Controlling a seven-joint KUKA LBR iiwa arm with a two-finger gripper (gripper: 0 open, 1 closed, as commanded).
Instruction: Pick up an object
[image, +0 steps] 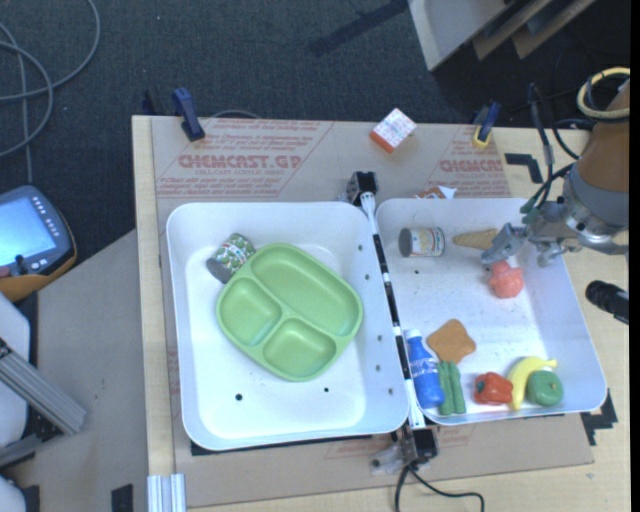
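The grey two-finger gripper (524, 243) hangs over the far end of the right white bin (590, 345), its fingers apart and holding nothing. The approach step appears to be in hand; the next move likely calls for a short descent and a squeeze. The soft pink-red rounded object (506, 281) lies on the bin floor just near and slightly left of the fingertips, untouched. Farther left sit a tan cone-shaped piece (476, 239) and a small lying can (422, 241). The left bin (190, 330) holds a green divided plastic tray (290, 310).

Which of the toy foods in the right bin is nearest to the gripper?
The pink round toy, just below the gripper; the others lie farther away.
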